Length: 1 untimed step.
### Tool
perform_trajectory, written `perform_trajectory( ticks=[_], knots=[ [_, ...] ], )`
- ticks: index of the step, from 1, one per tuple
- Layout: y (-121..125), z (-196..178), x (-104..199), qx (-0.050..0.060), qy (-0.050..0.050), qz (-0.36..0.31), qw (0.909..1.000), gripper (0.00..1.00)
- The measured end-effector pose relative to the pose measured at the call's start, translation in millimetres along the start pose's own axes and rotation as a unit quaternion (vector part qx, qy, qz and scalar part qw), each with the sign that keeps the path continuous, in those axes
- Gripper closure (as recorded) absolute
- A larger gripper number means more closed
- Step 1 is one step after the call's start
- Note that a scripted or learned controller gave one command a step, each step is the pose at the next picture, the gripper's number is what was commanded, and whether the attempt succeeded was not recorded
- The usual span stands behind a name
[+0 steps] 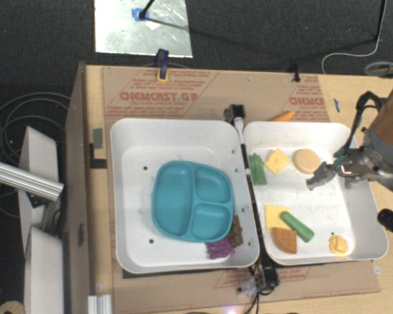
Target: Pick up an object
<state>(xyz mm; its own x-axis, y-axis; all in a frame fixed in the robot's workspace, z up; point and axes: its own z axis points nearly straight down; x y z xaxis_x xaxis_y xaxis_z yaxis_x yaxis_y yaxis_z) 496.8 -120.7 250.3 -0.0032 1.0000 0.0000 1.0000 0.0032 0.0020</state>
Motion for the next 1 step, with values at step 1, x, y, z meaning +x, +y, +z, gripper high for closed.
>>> perform_trajectory(
  ticks=[1],
  knots=[
    [39.0,118.8,-2.7,0.004,0.001,0.000,1.0000,0.00]
  ],
)
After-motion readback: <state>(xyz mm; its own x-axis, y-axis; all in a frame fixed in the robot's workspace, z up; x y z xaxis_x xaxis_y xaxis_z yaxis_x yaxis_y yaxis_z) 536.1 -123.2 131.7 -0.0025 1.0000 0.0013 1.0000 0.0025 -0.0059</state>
